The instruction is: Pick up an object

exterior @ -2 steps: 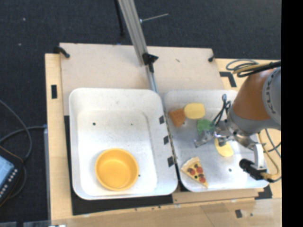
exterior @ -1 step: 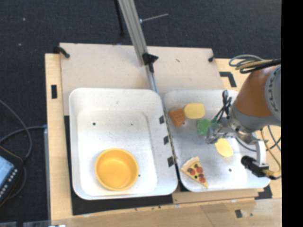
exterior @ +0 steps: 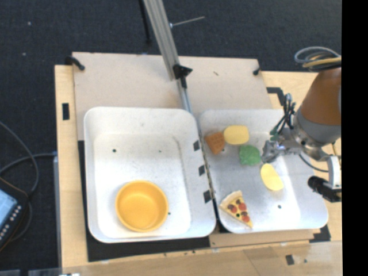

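Observation:
The right bin [exterior: 299, 211] holds a brown lump [exterior: 215, 142], a pale yellow roundish piece [exterior: 236, 135], a green lump [exterior: 249, 155], a yellow oval piece [exterior: 271, 177] and a pizza slice [exterior: 236, 207]. My gripper [exterior: 271, 152] hangs over the right bin, just right of the green lump and above the yellow oval piece. Nothing is visibly held by it. In the left bin [exterior: 138, 125] a yellow bowl [exterior: 141, 205] sits at the front.
A slanted aluminium post [exterior: 164, 36] rises behind the bins, its base near the gap between them. The arm's orange band [exterior: 324, 96] stands over the right bin's far right side. Black clips [exterior: 202, 169] line the divide between the bins.

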You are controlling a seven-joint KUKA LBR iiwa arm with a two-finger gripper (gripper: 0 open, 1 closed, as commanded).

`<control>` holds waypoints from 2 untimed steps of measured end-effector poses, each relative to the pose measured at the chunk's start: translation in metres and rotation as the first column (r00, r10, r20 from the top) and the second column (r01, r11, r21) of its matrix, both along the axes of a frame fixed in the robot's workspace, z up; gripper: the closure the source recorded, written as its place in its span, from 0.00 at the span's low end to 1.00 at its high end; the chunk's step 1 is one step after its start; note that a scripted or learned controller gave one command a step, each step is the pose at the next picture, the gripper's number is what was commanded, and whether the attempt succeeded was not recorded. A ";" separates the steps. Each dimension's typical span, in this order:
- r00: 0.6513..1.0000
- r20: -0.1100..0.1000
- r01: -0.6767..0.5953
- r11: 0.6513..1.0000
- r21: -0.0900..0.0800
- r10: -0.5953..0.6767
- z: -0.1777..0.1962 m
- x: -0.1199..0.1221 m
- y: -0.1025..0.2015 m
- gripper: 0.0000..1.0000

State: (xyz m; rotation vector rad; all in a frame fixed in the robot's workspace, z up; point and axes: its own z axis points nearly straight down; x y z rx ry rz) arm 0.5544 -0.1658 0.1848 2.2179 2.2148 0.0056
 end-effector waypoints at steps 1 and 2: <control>1.000 -0.005 -0.004 1.000 0.001 0.004 0.059 -0.002 0.003 1.00; 1.000 -0.001 -0.005 1.000 0.001 0.005 0.100 0.000 0.002 1.00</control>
